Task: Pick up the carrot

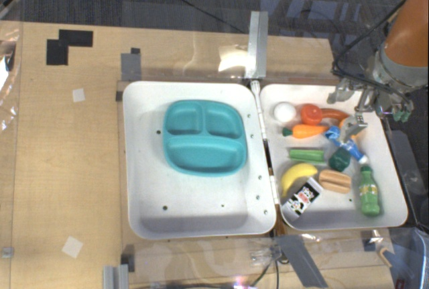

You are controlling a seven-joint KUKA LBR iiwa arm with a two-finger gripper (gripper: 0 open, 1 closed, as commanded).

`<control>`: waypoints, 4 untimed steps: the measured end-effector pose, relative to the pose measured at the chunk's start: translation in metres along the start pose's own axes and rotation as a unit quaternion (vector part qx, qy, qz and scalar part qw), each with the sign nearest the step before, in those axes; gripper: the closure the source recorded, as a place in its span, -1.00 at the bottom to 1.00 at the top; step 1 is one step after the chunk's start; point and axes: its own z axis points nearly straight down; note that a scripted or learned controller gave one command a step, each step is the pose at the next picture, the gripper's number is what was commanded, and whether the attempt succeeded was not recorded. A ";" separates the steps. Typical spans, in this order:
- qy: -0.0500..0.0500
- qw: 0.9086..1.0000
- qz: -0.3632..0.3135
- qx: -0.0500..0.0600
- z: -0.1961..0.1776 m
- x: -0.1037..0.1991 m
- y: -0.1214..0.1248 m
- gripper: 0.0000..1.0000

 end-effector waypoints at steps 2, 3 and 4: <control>-0.007 0.973 0.229 -0.001 0.136 -0.002 0.047 -1.00; -0.004 0.889 0.458 -0.002 0.139 -0.046 0.051 -1.00; -0.006 0.868 0.496 -0.003 0.137 -0.007 0.051 -1.00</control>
